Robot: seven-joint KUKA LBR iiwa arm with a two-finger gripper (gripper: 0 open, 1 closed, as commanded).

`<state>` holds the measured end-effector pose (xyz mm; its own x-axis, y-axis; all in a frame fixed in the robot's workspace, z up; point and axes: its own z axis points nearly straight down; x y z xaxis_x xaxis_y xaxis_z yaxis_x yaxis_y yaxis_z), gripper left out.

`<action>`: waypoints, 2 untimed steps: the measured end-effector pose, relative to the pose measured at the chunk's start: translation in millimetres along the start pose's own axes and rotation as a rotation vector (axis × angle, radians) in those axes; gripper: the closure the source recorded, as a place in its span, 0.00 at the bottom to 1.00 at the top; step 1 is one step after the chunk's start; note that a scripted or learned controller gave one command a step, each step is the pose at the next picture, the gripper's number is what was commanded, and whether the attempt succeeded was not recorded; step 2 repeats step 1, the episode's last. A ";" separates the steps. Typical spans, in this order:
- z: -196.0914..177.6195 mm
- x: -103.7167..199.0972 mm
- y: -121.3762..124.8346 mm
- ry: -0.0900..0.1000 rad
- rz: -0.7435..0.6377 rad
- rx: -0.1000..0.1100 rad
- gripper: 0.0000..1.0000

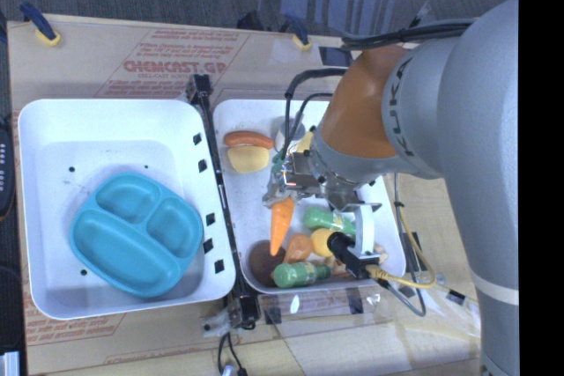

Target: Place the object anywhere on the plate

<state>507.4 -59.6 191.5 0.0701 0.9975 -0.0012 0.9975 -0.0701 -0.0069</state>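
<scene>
Blue plate, three compartments, sits flat in the left bin toward its near edge. Orange carrot is over in the right bin, tip pointing at the near edge.

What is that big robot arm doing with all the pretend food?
The grey arm reaches into the right bin, its gripper low over a pile of toy food, right above the orange carrot. The blue plate sits in the left bin with no food on it yet.
</scene>
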 end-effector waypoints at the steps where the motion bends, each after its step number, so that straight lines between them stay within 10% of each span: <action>1: 0.0 -0.1 0.0 0.000 0.000 0.000 0.00; 2: 0.0 -0.1 0.0 0.000 0.000 0.000 0.00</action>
